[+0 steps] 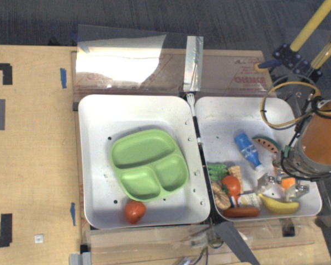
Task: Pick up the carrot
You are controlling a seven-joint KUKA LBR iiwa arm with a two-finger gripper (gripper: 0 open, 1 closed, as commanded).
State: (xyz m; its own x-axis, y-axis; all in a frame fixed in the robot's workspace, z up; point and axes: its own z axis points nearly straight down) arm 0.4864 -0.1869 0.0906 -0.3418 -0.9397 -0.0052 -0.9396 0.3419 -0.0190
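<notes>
Your gripper point(284, 185) is hanging low over the near right part of the right bin point(209, 120), and a small orange piece, which looks like the carrot point(287, 183), is sitting right at its tip. You cannot tell from this angle whether the fingers are apart, together, or clamped on that piece; the metal parts and the orange blur into each other there. Just below the gripper, a banana point(279, 204) is lying along the bin's near wall, almost touching the gripper's underside.

Moving outward, you are seeing the arm's orange band point(320, 139) coming in from the right, with black and yellow cables point(276, 106) looping around above it over the bin's far right corner. To the left of the gripper a blue bottle point(247, 149) is lying tilted in the middle of the bin, and a watermelon slice point(266, 144) is resting just beside it on the right. Nearer the divider, a cluster of toy food is crowding the near left corner: a tomato point(230, 185), something leafy and green point(217, 171), and a hot dog point(240, 211) lying against the near wall.

In the left bin point(94, 148) a green divided plate point(149, 163) is sitting near the middle, and a red apple point(135, 211) is resting just off its near edge, well apart from the gripper.
</notes>
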